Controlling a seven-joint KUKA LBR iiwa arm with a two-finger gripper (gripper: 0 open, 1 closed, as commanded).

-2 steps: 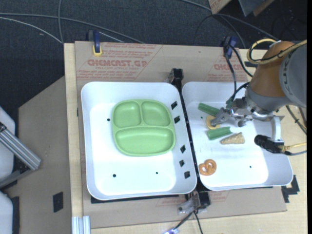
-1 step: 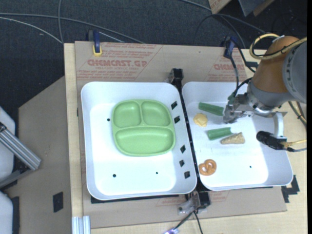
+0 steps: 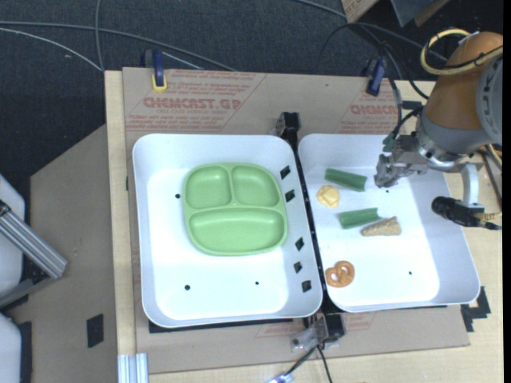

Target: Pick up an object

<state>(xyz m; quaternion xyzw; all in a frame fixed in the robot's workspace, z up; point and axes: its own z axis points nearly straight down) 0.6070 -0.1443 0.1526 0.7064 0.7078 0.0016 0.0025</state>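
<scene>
We find the arm's two-finger gripper point(image 3: 386, 179) low over the right shallow white bin point(image 3: 435, 262), near its far edge; whether its jaws are spread or pressed together we cannot tell. A dark green oblong piece point(image 3: 345, 179) lies just beside it. The left white bin point(image 3: 160, 214) carries a green divided plastic plate point(image 3: 234, 208).

A green divided plate point(image 3: 235, 219) lies in the left white bin point(image 3: 160, 286) on the brown table point(image 3: 239, 94), with blue clamps point(image 3: 159, 69) at its far edge.
</scene>
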